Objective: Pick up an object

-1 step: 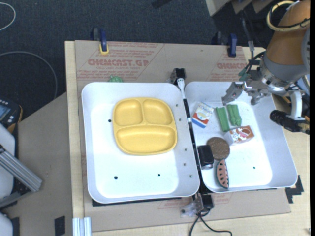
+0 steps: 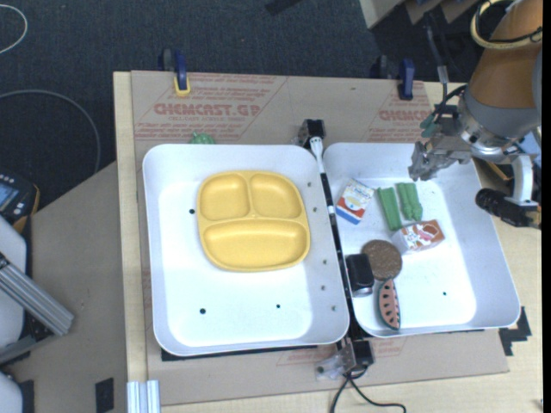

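My gripper hangs over the back of the right bin, just behind and to the right of two green sticks. Nothing shows between its fingers. In the same bin lie a white carton with red and blue print, a red and white packet, a brown round disc, a small black block and a watermelon slice. The left bin bears a yellow divided plate.
The two bins sit side by side on a cardboard-covered bench, clamped at the back by blue clips. A black part of the arm's rig reaches over the right bin's right rim. Cables run along the seam between the bins.
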Robot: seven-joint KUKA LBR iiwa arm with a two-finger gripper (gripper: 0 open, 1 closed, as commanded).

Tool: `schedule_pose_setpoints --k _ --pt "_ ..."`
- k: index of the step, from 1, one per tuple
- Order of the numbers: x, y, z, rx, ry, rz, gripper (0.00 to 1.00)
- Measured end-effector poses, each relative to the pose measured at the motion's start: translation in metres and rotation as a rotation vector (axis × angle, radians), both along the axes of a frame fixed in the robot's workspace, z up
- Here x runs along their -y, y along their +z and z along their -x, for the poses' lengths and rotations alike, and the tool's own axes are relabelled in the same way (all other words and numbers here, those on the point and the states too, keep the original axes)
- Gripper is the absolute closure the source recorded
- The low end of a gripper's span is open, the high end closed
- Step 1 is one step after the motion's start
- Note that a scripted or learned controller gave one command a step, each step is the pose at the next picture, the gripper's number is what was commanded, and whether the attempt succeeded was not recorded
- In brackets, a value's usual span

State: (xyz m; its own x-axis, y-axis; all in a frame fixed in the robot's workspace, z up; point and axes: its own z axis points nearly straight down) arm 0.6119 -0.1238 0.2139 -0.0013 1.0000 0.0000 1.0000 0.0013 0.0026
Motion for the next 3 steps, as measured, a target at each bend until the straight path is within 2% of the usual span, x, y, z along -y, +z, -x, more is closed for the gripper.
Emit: schedule_pose_setpoints --k 1,2,3 --pt "-0.068 -0.031 0.052 -0.012 0.004 -0.004 1.00" --pt "-0.171 -0.030 0.127 -0.012 0.008 -0.004 1.00" --pt "-0.303 0.118 0.128 0.015 0.018 -0.011 1.00"
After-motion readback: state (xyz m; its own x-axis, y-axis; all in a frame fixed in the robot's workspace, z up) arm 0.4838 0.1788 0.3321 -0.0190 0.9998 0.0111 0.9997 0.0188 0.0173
